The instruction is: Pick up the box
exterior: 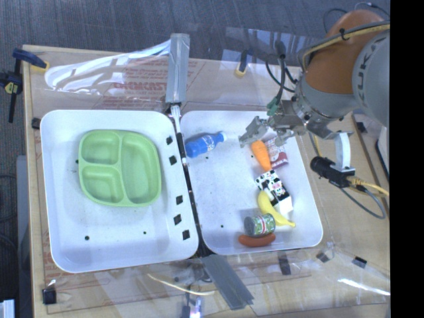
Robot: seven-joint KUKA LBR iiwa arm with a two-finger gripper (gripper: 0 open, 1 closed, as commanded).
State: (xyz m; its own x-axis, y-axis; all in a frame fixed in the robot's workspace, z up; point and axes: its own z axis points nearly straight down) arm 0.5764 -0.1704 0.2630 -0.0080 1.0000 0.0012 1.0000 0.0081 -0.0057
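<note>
In the right bin (218,197) the box (275,189), patterned black and white, lies toward the right wall with its long axis running from upper left to lower right, hemmed in by a carrot (261,155) just above it, a banana (273,211) touching its lower side, and a can (259,225) and a sausage (257,240) below that. A blue bottle (201,143) lies well apart near the divider, and a green divided plate (120,167) sits in the left bin (59,230). The pincer (265,131) hangs over the carrot's upper end, apart from the box, fingers spread with nothing between them.
</note>
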